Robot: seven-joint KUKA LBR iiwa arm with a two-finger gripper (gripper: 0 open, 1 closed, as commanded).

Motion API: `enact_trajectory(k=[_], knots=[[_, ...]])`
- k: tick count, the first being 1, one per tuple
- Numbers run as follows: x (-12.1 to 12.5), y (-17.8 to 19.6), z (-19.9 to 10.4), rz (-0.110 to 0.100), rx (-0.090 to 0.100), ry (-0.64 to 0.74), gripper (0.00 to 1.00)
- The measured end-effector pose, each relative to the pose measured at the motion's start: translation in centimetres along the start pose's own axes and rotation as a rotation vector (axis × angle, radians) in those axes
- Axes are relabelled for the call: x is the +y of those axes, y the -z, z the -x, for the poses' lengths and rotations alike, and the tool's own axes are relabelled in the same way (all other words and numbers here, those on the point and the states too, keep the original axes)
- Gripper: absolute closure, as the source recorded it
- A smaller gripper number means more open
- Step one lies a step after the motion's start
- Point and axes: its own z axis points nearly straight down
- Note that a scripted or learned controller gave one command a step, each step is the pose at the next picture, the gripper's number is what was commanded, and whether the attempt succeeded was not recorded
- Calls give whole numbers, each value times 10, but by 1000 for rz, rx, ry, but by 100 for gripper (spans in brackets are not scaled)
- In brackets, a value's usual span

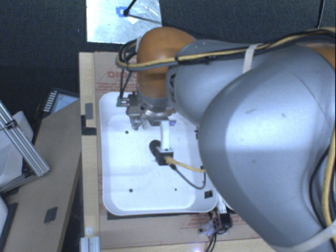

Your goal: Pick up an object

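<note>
Grey arm (262, 140) across bin (118, 190); gripper (145, 118) half-hidden

Illegible red print on cardboard (108, 75)

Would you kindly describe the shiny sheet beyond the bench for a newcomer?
From the white bin, look up past the orange band to the dark backdrop. The shiny sheet is a crinkled silver square with a small blue mark, the one bright patch there.

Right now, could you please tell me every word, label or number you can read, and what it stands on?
"QU" (probably): red print on the cardboard sheet behind the white bin; the rest is blurred.
Red lettering on the cardboard at the bin's near edge: too blurred to read.
</note>
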Motion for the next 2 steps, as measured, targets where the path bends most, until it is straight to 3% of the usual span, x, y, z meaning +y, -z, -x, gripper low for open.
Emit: enact_trajectory(k=[1, 2], knots=[[-12, 95, -8, 4, 1, -1, 100], [-12, 100, -8, 0, -2, 3, 100]])
